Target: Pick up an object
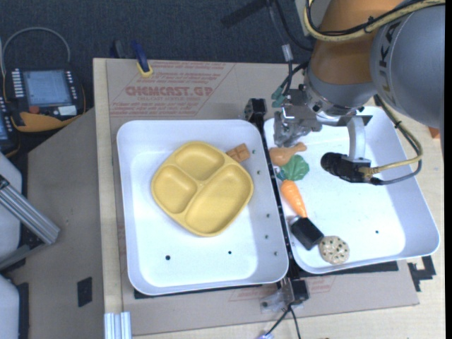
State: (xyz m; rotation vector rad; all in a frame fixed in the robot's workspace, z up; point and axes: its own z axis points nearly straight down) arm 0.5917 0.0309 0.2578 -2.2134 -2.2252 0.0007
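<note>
My gripper [287,131] hangs low over the far left corner of the right bin [395,217]. Just below its tip lies a tan drumstick-shaped toy [289,151], resting against a green leafy toy [296,168]. An orange carrot [294,198] lies in front of those, along the bin's left wall. Nearer the front edge lie a black block [306,232] and a round speckled cookie [333,248]. The view does not show anything lifted off the bin floor.
The left bin [141,246] holds a yellow divided plate [203,187] with a small brown block [238,152] at its far right edge. The arm's grey and orange body covers the right bin's far side. The bins' shared wall runs just left of the gripper.
</note>
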